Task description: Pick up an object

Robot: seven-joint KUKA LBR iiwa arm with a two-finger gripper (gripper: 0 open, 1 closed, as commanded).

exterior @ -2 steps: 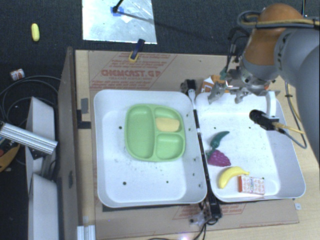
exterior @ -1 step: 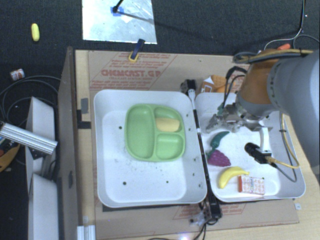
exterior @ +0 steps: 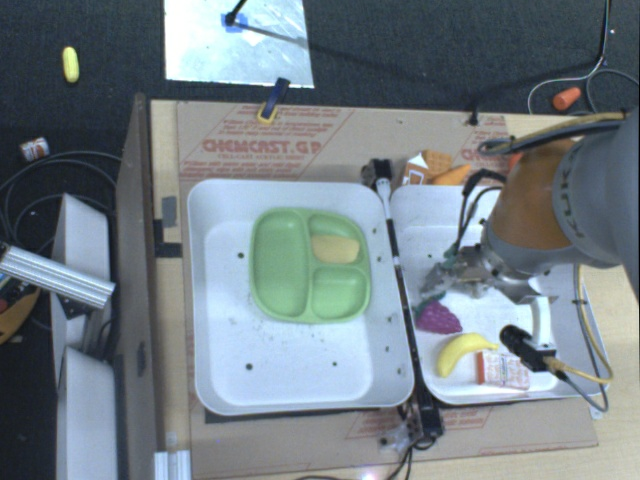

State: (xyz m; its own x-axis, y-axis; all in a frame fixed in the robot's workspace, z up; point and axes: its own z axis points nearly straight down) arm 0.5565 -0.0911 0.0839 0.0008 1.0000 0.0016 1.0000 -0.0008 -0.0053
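Gripper (exterior: 440, 280) hovers near cardboard (exterior: 300, 143) printed "CHEMCAST GP"

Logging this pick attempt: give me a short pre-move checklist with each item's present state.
1. Hand is over the right bin: ok.
2. Purple object sits just below the hand, within reach: ok.
3. Nothing seen held in the hand: ok.
4. Finger opening: cannot tell.
5. Banana and small packet lie close to the purple object, may get bumped: not ok.
6. Green tray in the left bin, away from the arm: ok.
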